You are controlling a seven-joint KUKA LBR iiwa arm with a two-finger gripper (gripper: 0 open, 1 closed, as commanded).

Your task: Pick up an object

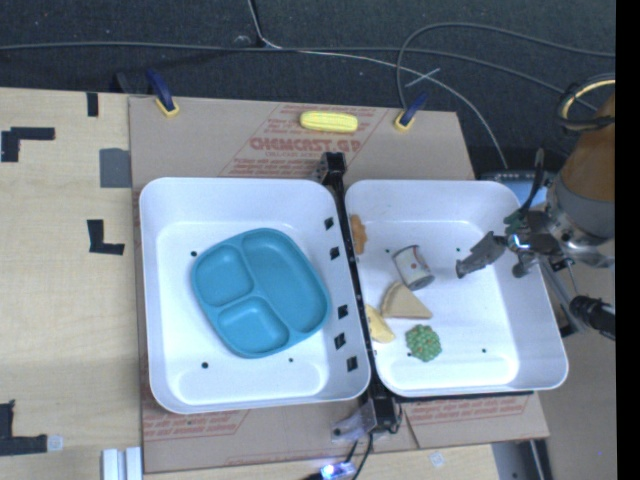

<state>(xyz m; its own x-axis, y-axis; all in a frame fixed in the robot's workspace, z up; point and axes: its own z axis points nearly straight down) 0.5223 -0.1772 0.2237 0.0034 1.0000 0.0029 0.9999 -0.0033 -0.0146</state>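
Over right bin (pixel 530 368), fingers (pixel 478 259) blurry; small obj (pixel 411 267) hard to ID.

A light wooden bench (pixel 60 298) carries a brown cardboard sheet (pixel 290 138) held by two clamps (pixel 160 93). On the cardboard sit two white bins (pixel 160 298) side by side and a yellow object (pixel 328 121), possibly a toy corn cob.
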